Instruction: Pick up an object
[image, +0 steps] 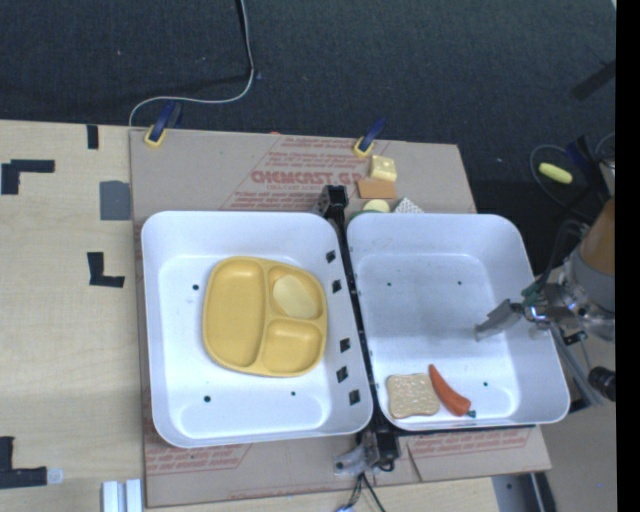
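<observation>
my gripper (497, 320) sits at the right side of the right bin (440, 232), low over the bare floor, and from this angle i cannot tell whether it is released or clenched; i see nothing between its tips. the arm (590, 270) comes in over the bin's right rim.

i judge this to be the approach step: nothing is lifted yet. the candidates lie toward the near edge of the same bin: a red-orange chili-shaped piece (449, 390) lying at a slant, and just beside it on the left, possibly touching, a tan slice of toy bread (411, 395). both are near the gripper but not under it. my next move, as i read it, calls for shifting toward the bin's near wall, lining up across the chili's narrow body, then descending. the bread lies flat and looks harder to pinch.

the left bin (165, 300) holds a yellow divided tray (263, 315), well apart from the gripper. a few small blocks (378, 176) sit on the cardboard sheet (200, 170) behind the bins.

as for writing, the cardboard bears red print that seems to read "chemcast", though it is too faint for me to be sure.
</observation>
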